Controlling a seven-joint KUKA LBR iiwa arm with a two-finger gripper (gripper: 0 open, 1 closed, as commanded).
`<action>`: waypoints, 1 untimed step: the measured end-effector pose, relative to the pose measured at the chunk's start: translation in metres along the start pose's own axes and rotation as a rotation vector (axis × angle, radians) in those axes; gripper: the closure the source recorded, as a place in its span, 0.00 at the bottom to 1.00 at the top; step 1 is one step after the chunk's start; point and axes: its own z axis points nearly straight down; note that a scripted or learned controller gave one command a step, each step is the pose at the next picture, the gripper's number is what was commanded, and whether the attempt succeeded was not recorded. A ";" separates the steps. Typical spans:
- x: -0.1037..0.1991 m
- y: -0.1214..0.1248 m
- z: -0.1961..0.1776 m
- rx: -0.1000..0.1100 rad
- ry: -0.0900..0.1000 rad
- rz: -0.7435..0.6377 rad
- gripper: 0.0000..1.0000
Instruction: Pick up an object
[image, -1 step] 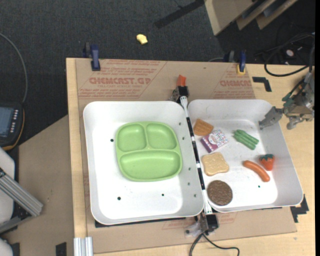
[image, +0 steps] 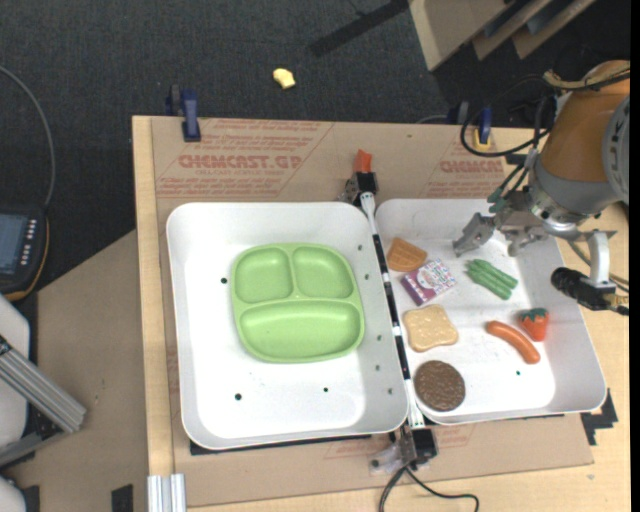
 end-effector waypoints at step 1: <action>-0.038 -0.043 0.050 0.002 -0.003 0.011 0.00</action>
